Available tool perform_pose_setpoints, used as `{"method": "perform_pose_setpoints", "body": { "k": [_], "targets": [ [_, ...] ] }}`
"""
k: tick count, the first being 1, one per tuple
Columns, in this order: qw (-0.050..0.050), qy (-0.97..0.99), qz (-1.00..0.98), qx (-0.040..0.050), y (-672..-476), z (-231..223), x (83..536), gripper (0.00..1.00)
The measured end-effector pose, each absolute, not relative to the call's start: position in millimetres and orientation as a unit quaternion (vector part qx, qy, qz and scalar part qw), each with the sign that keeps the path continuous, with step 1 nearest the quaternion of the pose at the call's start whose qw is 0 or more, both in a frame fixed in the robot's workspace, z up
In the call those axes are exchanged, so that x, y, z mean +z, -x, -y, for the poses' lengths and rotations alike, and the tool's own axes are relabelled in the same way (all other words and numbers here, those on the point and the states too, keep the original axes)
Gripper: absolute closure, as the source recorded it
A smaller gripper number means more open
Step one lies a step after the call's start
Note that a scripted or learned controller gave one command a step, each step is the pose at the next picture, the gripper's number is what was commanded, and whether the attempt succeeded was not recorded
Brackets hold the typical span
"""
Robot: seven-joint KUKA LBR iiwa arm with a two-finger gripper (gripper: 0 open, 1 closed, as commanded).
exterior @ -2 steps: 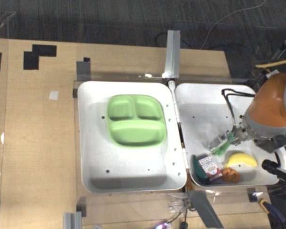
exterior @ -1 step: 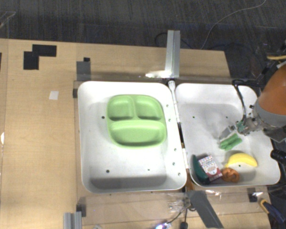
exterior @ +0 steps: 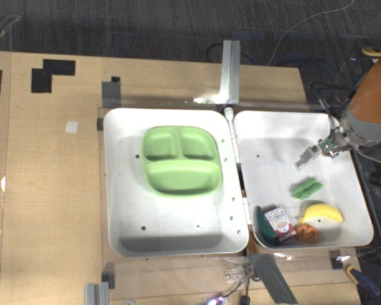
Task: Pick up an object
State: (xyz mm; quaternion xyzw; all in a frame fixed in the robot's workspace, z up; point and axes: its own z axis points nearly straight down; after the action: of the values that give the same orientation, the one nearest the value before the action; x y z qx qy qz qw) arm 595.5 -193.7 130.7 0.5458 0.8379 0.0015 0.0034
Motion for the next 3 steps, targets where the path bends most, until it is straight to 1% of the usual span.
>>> {"method": "perform_pose_setpoints", "body": {
  "k": [1,2,3],
  "targets": [
    [0.003,-0.558,-0.83,0.0009,-552.1,192.9,142.1,0.0],
    [0.007,-0.563,-0.826,0.003,-545.8,196.5,91.3,0.0],
    [0.009,-0.562,-0.827,0.0054,-548.3,194.5,103.5,1.0]
  ]
}}
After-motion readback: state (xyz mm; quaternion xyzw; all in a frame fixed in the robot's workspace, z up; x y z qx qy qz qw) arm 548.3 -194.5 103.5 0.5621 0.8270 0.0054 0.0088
